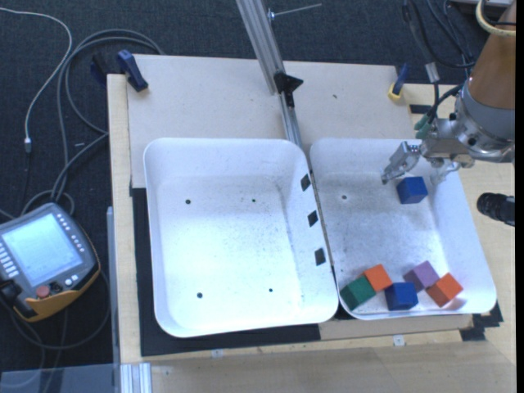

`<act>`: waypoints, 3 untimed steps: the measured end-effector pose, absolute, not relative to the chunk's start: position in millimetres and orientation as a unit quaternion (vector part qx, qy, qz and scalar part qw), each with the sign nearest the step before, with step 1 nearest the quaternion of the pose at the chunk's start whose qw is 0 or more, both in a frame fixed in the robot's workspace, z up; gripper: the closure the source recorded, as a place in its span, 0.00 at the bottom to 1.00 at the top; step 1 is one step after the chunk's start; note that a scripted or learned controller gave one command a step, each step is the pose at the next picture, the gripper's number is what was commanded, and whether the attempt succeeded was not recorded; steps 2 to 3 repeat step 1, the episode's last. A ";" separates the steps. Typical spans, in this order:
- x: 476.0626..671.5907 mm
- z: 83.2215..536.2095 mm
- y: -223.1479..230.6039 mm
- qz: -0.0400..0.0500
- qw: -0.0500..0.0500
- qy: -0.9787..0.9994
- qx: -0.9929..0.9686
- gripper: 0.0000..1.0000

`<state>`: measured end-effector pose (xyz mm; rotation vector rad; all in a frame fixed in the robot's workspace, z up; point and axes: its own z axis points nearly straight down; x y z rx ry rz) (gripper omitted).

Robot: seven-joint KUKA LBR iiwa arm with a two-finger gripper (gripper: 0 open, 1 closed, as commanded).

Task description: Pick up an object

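- The arm reaches in from the right, and its pincer (pixel 413 164) hangs over the far part of the right bin (pixel 354 219).
- The pincer's fingers (pixel 396 164) stand apart, with nothing between them.
- A blue cube (pixel 412 190) lies on the bin floor just near of the pincer, apart from the other blocks.
- Five more blocks cluster at the near edge of the right bin: a green cube (pixel 357 291), an orange cube (pixel 377 277), a second blue block (pixel 401 295), a purple cube (pixel 423 274) and an orange-red cube (pixel 445 288).
- The left bin (pixel 164 219) sits beside it on the table (pixel 205 97), the two rims touching.
- A handheld control pendant (pixel 45 256) lies on the floor to the far left.
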<state>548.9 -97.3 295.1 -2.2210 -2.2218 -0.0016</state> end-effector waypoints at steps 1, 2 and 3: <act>517.1 294.2 -171.0 0.001 0.000 -0.704 -0.710 0.00; 517.1 294.2 -171.0 0.001 0.000 -0.704 -0.710 0.00; 517.1 294.2 -171.0 0.001 0.000 -0.704 -0.710 0.00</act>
